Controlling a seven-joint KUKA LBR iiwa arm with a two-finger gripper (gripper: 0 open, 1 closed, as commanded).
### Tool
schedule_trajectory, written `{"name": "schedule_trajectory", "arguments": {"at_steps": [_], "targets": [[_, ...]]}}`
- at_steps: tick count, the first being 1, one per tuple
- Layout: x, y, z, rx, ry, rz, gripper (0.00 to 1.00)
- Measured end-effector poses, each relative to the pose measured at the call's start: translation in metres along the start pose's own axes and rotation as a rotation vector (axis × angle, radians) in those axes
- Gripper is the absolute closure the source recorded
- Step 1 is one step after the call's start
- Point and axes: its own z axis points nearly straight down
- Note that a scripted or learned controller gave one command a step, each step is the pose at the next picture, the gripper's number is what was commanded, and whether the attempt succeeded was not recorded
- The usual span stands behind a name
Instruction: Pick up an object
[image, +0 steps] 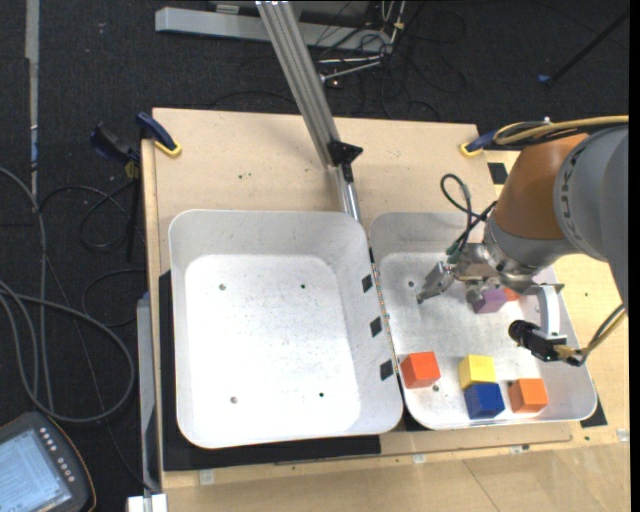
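My gripper (437, 282) hangs over the upper part of the right bin (400, 240), pointing left and down toward the bin floor. A purple block (491, 299) lies just right of it, partly hidden under the wrist. Along the bin's front lie an orange block (420, 368), a yellow block (478, 370), a blue block (484, 401) and a second orange block (528, 395). The yellow and blue blocks touch. I see no object at the gripper's tip.
The left bin (185, 300) sits beside the right one, the two meeting at a shared rim. A slanted metal pole (305, 85) ends near the bins' top junction. Cables loop off the wrist above the right bin.
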Motion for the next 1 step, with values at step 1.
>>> {"name": "schedule_trajectory", "arguments": {"at_steps": [1], "targets": [[-0.0006, 0.0023, -0.0148, -0.009, -0.002, 0.0, 1.0]]}}
